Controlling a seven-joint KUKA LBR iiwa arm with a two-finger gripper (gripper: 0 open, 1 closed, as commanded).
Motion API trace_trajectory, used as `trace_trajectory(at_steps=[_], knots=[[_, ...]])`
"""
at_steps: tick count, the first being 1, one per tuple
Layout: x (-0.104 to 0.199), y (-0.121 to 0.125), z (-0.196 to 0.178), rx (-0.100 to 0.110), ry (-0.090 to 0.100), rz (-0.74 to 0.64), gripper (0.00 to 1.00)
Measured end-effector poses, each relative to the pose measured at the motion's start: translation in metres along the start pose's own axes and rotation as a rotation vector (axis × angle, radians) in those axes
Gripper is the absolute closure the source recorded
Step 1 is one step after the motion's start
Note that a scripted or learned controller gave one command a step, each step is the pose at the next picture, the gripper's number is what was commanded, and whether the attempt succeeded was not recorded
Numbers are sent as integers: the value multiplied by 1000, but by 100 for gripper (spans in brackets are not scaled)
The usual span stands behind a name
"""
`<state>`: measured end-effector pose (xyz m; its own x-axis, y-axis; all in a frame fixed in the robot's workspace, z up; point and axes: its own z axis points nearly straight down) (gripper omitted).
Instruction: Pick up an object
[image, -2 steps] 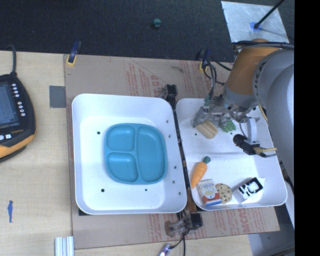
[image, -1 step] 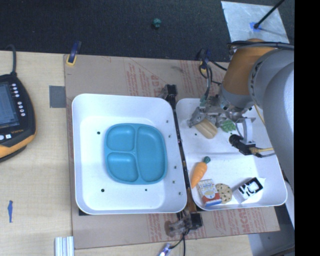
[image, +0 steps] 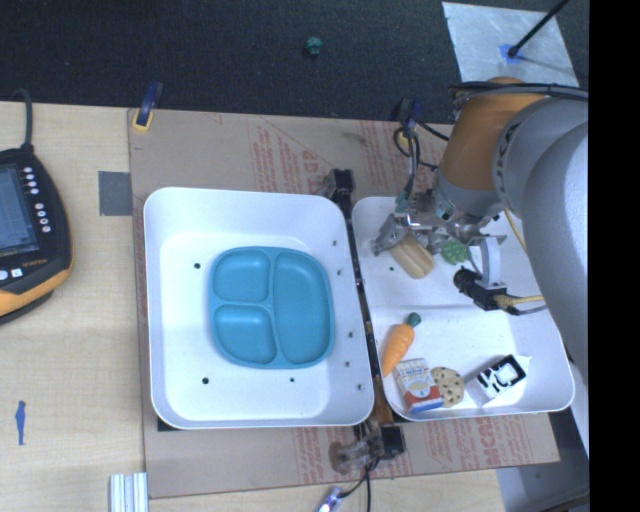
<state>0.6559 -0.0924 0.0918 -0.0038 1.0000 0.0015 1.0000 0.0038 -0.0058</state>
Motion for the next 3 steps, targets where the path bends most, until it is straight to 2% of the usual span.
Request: trace_trajectory(at_steps=[1, 2, 3], knots=[[-21, 0, 0, -4, -1, 1, 0], [-7, 0, 0, -1, -1, 0, 0], [-18, 0, 0, -4, -2, 2, 0]])
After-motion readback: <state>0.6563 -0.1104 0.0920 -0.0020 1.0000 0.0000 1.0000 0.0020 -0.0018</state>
